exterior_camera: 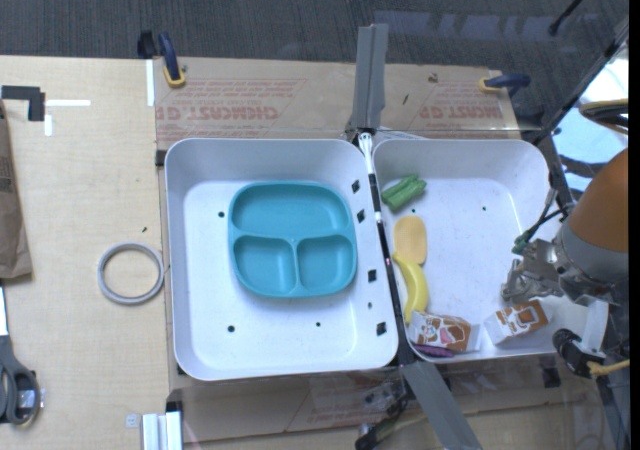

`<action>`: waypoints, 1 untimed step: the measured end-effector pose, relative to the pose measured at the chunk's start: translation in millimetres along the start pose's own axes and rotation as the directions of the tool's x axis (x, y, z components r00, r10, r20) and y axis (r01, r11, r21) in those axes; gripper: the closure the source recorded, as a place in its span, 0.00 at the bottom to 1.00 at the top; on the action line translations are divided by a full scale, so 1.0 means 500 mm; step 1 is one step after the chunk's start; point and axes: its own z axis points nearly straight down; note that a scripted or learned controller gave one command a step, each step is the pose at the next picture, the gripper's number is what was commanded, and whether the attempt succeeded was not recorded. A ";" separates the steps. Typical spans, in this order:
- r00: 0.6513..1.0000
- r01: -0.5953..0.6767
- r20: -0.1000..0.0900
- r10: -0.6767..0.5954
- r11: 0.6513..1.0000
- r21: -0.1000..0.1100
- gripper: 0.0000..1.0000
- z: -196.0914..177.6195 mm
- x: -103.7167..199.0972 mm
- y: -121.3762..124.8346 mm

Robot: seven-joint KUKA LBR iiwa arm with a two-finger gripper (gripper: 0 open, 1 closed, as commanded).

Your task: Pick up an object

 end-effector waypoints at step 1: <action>1.000 0.000 0.000 0.000 1.000 0.001 0.00 0.000 0.000 0.000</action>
